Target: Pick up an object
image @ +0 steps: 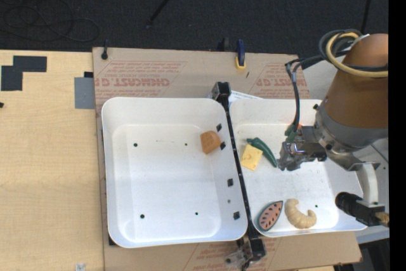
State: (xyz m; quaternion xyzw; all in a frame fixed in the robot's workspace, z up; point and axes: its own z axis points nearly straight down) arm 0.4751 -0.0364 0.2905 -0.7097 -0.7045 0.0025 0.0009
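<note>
My gripper (pixel 289 160) hangs low over the middle of the right bin (pixel 317 114), just right of a green pepper-like piece (pixel 261 150) and a yellow cheese wedge (pixel 251 158). Nothing shows between its fingers. A watermelon slice (pixel 270 216) and a pale croissant (pixel 299 214) lie at the bin's front. An orange-brown block (pixel 210 141) rests in the left bin (pixel 127 212), near its right wall.
A black divider strip (pixel 232 162) runs between the two bins. The grey and orange arm (pixel 358 92) covers the right bin's right side. Cardboard (pixel 152 76) lies under the bins, with a blue and yellow clamp (pixel 240 54) at its back edge.
</note>
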